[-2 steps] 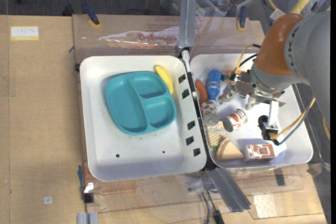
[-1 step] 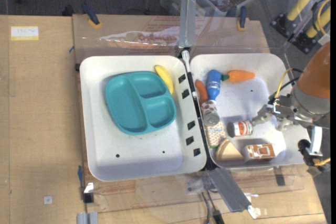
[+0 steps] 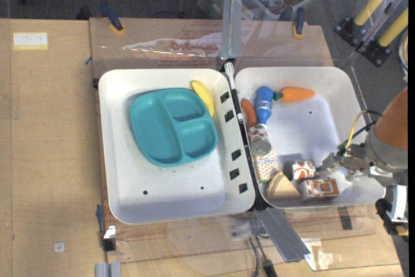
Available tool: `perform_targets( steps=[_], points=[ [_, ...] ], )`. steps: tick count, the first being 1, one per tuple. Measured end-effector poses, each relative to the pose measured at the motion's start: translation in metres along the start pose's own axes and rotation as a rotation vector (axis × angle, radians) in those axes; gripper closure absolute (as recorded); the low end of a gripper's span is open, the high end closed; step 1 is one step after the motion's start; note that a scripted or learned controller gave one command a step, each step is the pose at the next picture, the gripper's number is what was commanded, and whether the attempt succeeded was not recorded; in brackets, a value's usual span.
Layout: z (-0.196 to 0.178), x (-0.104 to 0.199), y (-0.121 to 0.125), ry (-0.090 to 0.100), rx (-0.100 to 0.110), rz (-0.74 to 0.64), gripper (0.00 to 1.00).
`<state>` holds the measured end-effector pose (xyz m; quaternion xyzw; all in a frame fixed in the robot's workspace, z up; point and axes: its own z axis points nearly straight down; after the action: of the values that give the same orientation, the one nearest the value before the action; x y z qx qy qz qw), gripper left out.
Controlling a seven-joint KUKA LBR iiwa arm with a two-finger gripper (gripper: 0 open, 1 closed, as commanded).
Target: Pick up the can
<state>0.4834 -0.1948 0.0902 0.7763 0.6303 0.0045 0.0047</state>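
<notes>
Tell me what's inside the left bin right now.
The left bin holds a teal divided plate, its compartments bare, and a yellow banana lying at the plate's upper right edge. The plate hides whatever bin floor lies under it.

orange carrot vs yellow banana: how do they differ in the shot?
Bin: the carrot lies in the right bin; the banana lies in the left bin.
Colour: the carrot is orange with a green end; the banana is plain yellow.
Pose: the carrot runs roughly across the view; the banana runs on a diagonal.
Neighbours: the carrot's green end meets the blue bottle; the banana sits against the teal plate.
Both lie flat near their bin's far side.
</notes>
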Motion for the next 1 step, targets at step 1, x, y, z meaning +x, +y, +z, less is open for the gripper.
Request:
perform_targets(
  steps=[1],
  points=[
    [0.0005, 0.0676, -0.0146, -0.001, 0.001, 0.047, 0.00]
  ],
)
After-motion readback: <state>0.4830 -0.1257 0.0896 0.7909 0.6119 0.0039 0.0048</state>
